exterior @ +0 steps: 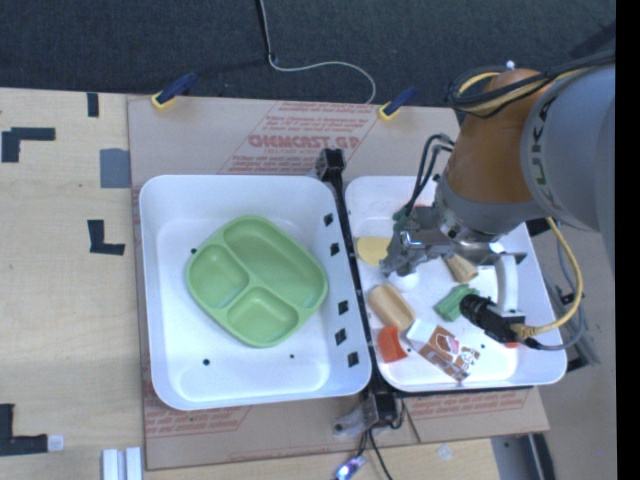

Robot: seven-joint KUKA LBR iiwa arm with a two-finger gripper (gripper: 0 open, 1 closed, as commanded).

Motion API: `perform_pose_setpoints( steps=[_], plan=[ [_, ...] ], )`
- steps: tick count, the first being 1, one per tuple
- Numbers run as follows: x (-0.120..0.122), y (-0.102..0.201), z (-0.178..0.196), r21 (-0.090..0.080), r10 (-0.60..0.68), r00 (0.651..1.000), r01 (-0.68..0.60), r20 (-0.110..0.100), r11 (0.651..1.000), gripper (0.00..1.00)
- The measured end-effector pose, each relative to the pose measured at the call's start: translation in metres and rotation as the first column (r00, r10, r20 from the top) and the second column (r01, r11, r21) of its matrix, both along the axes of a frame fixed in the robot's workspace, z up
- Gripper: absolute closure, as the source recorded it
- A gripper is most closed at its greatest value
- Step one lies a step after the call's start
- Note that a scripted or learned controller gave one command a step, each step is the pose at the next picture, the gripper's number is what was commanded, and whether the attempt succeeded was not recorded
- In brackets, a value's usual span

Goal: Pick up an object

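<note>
The big grey arm [575,138] is reaching in from the right side. It is bending down, so its end is pointing toward the bench. An orange band [488,143] is wrapping around it just above the wrist. Black and yellow cables are looping over the top of the band and hanging down beside the arm. Below the band, the grey wrist is getting narrower. The gripper [412,253] is sitting low at the end of the wrist, leaning a little to the left.
</note>
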State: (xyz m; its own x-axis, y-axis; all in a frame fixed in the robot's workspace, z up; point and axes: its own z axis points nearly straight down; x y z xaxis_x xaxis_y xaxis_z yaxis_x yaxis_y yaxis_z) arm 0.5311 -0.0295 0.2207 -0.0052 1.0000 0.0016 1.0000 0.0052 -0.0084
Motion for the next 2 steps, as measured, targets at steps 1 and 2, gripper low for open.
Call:
perform_pose_setpoints(
  steps=[1, 2],
  plan=[
    [-0.026, 0.049, 0.134, 0.002, 0.003, 1.000, -0.003, 0.022, 1.000, 1.00],
    [-0.048, 0.076, 0.160, 0.000, 0.000, 1.000, 0.000, 0.010, 1.000, 1.00]
  ],
)
